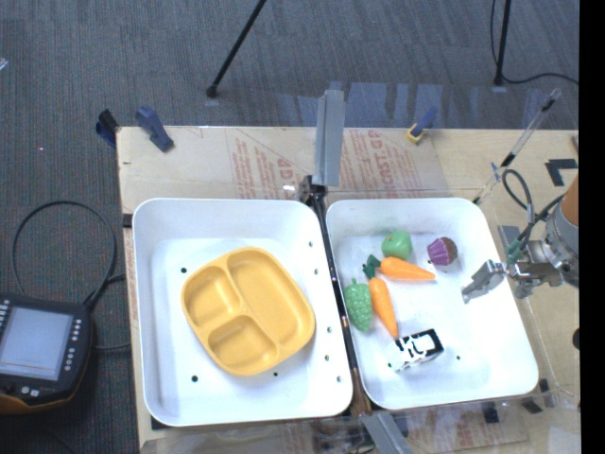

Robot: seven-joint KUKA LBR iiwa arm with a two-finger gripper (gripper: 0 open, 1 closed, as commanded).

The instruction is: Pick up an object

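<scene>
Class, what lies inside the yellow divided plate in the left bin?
The yellow plate shows three compartments, all bare. The bin floor beneath it is covered, so unseen.

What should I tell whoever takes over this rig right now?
Gripper: over the right bin's right side, holding nothing visible.
Right bin: two carrots, green grapes, green fruit, purple item, black-and-white item.
Left bin: yellow tray.
Done: nothing picked yet.
Left: lower onto one object, grasp it, lift.
</scene>
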